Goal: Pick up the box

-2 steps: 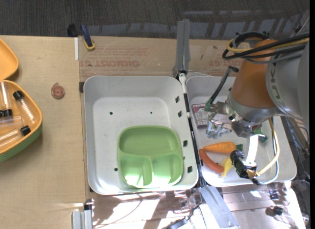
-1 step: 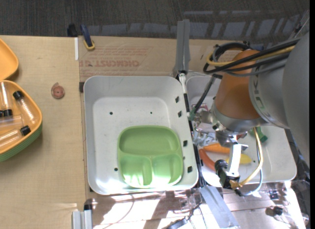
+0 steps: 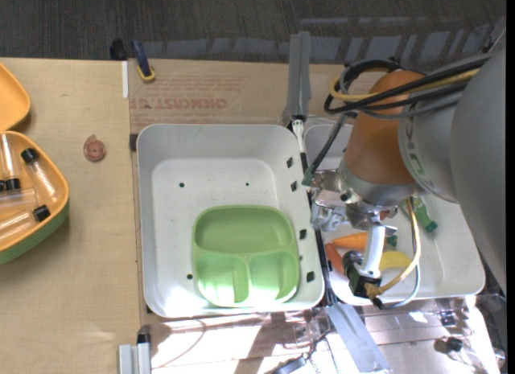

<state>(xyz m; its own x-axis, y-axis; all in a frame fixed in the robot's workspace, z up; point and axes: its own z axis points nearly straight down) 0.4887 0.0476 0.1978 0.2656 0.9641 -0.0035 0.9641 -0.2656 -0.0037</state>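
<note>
A: Found the box yet?

B: Not for certain. Probably lies in the right bin (image 3: 455, 269), toward its left wall, hidden under the wrist. Cannot pick out from the orange piece (image 3: 350, 241), the yellow piece (image 3: 394, 260) and the green scrap (image 3: 427, 224) crowded there.

A: And the gripper (image 3: 348, 218)?

B: Hangs low over that same left wall, toward the bin's near edge. Apart or together: cannot tell, masked from above by the grey arm (image 3: 475, 147).

A: Anything in the left bin (image 3: 169, 203)?

B: Just a green divided plate (image 3: 241, 229), resting toward the near right corner. No part of the job.

A: Handling, then?

B: Judging by the word alone: likely light, stiff-sided, perhaps card, so apt to dent under a hard squeeze and to slide on smooth faces.

A: Weight enough to worry about?

B: Doubtful; more a matter of slipping than of strain. Worth a firm but not crushing hold.

A: Where to grip?

B: Across the two narrower flat sides, near mid-height, square to the faces, never on a corner or a flap. Best to come straight down, close gently, lift slowly.

A: Risks?

B: Catching a neighbouring piece along with it, or pinching against the bin wall. Worth clearing a little room from the wall first, if pressed tight there.
</note>
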